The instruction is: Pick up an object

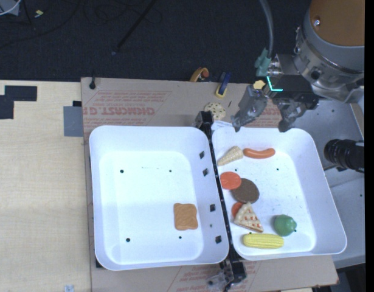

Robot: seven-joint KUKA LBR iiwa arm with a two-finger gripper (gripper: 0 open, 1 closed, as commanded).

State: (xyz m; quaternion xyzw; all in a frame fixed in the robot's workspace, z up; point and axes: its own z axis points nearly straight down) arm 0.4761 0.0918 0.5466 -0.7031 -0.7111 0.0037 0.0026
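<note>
My gripper (263, 124) hangs over the far rim of the right bin (323, 181), open, with nothing between its fingers. Just below it lie an orange sausage (259, 153) and a pale cone-shaped wedge (230, 156). Further toward the front are a red tomato slice (230, 180), a brown patty (247, 191), a pizza slice (249, 218), a green lime (284, 225) and a yellow corn cob (263, 241). A piece of toast (185, 216) lies alone in the left bin (114, 163).
Behind the bins, on the cardboard, sit a cookie (215, 110), a yellow ring (200, 74) and a small blue and yellow piece (222, 85). A black divider (212, 181) runs between the bins.
</note>
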